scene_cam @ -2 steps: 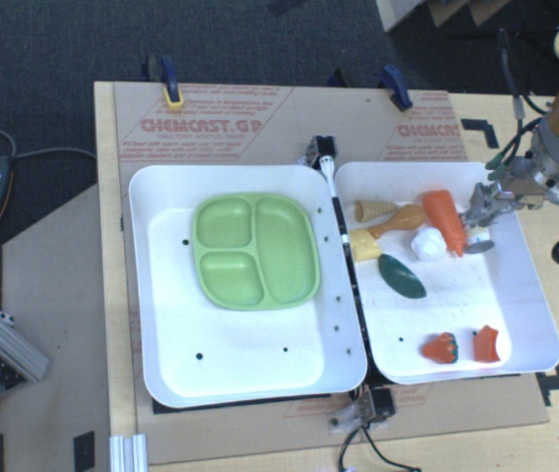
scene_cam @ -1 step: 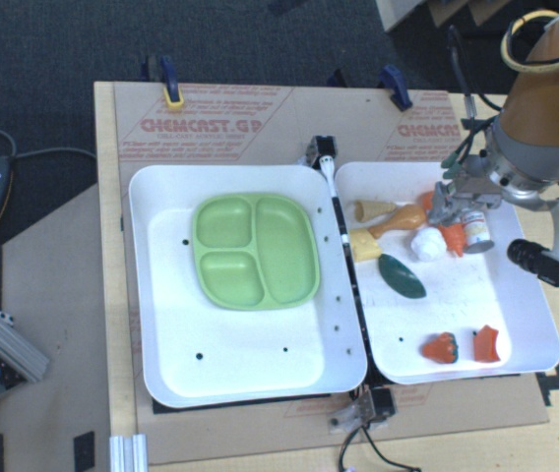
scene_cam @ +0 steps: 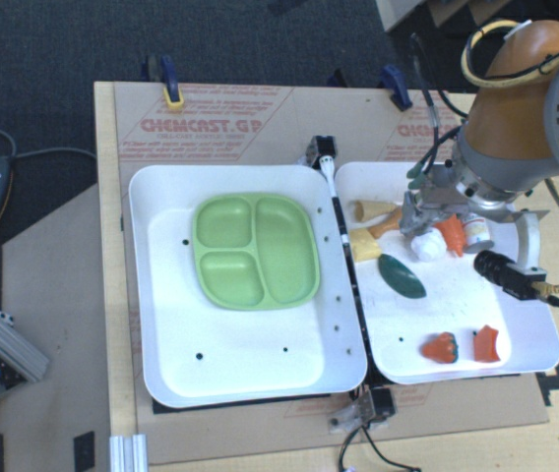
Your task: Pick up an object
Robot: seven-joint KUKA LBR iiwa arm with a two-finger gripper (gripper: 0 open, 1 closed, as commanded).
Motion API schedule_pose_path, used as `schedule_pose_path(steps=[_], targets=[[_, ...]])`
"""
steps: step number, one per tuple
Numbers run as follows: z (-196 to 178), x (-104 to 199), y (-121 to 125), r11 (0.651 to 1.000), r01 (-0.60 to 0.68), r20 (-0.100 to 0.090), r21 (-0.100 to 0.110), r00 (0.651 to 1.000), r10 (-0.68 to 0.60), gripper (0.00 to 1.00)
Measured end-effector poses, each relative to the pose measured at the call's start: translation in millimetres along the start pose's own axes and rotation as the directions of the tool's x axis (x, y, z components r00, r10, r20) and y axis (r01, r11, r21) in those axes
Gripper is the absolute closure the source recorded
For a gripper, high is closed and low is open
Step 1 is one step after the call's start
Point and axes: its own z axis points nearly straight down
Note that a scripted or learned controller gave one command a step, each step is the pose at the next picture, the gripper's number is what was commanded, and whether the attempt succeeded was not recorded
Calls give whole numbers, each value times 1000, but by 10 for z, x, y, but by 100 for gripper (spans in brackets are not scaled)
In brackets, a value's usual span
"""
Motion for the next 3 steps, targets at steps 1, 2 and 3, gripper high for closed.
schedule_pose_path(steps=[1, 2, 3], targets=[[-22, 532, -118, 1000, 1, 0, 0, 1000, -1, 100], [-61, 1017, -137, 1000, 2, 0, -4, 1000, -2, 100], [78, 1413, 10, 1000, 0, 2, -4, 1000, 0, 100]])
